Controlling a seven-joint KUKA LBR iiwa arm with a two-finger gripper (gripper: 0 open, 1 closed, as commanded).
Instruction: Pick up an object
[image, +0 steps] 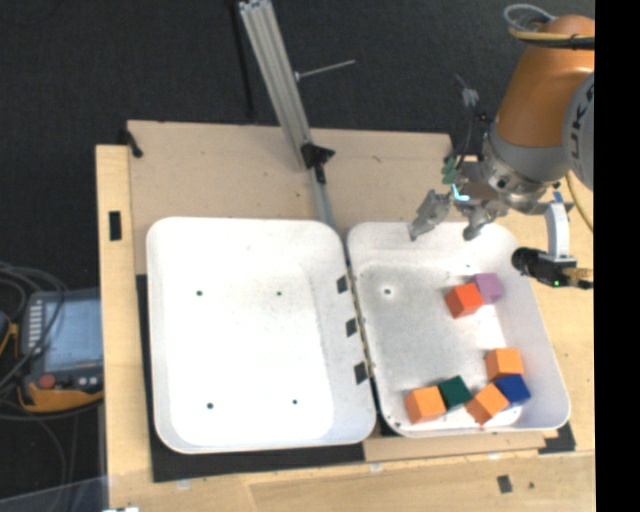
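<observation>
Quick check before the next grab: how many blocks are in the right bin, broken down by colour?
Orange blocks: 4
Purple block: 1
Green block: 1
Blue block: 1
Total: 7 blocks, all in the right bin.

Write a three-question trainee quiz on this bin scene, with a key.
1. True or false: the gripper holds a block.
2. Which block touches the purple block? A) green B) orange C) blue
3. Which bin holds the blocks, by the camera view?

Key:
1. False; its open fingers hover with nothing between them.
2. B, the orange block.
3. The right bin; the green block and blue block lie along its near edge.
</observation>
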